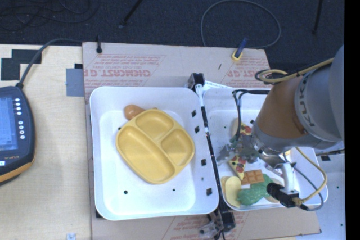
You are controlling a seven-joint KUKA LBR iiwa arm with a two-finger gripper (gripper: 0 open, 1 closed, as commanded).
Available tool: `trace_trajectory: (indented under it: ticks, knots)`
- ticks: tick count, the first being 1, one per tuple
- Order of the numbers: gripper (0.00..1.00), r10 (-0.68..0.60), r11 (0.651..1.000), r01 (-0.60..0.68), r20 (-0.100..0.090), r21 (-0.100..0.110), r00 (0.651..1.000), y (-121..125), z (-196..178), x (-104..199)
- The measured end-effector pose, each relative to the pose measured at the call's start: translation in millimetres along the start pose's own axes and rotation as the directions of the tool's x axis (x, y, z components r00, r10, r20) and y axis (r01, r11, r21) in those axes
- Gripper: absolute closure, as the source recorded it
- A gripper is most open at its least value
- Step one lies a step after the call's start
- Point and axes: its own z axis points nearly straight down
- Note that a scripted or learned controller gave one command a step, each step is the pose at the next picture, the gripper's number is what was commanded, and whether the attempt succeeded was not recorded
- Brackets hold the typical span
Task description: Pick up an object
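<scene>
Arm [292, 112] hides tool, much of right bin [225, 121].

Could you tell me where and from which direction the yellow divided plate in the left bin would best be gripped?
I'd take the yellow divided plate by its raised outer rim, coming straight down from above. It lies flat and is far wider than any gripper span, so only a thin edge suits. The lower right rim faces bare left bin floor.
</scene>
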Motion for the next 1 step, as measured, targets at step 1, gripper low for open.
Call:
trace_trajectory:
  ticks: [1]
  knots:
    - [1.00, 0.009, 1.000, -0.009, -0.001, 0.002, 1.000, -0.2, -15.8, -4.4]
